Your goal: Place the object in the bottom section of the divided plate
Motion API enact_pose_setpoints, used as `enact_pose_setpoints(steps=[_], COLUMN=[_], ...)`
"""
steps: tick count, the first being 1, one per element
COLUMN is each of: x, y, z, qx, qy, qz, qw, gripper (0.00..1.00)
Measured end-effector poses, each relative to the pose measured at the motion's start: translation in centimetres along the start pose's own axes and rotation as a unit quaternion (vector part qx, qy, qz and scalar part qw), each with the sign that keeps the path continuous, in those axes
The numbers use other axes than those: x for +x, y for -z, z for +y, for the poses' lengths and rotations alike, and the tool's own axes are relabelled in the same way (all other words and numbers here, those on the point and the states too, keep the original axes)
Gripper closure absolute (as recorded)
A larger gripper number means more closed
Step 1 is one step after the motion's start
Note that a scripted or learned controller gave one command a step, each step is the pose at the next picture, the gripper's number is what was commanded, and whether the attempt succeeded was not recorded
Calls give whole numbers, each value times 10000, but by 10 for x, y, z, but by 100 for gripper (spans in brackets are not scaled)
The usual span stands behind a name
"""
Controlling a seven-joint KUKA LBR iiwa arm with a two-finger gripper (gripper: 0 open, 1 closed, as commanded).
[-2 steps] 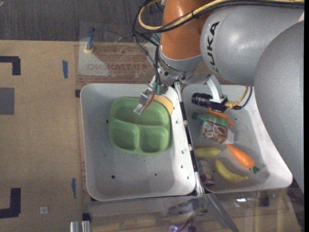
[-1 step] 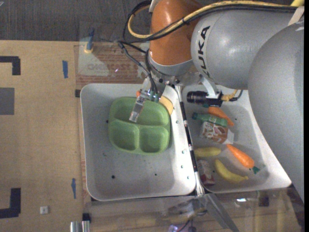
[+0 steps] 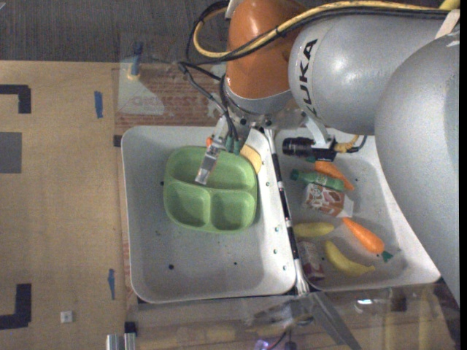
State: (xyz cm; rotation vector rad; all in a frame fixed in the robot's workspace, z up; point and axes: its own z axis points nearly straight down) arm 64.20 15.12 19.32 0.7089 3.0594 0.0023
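Observation:
A green divided plate (image 3: 211, 189) lies in the left white bin (image 3: 146, 195), with one large section at the top and two smaller sections along its bottom edge. My gripper (image 3: 204, 170) hangs over the large top section, slanting down to the left. I see nothing in the plate's sections. A pale yellow object (image 3: 252, 157) lies at the plate's upper right corner, partly hidden by the wrist.
The right bin (image 3: 408, 261) holds two carrots (image 3: 365, 238), a juice carton (image 3: 325, 197), a banana (image 3: 346, 261), a yellow piece (image 3: 314, 230) and a pinkish packet (image 3: 311, 257). The arm's big grey body covers the upper right. Blue tape marks sit on the wooden bench.

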Motion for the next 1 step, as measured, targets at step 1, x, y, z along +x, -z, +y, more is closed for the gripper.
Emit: enact_pose_setpoints(steps=[1], x=[-1], y=[12], z=[1], qx=[-29], qy=[-7], qz=[-23], qw=[10000], gripper=[100])
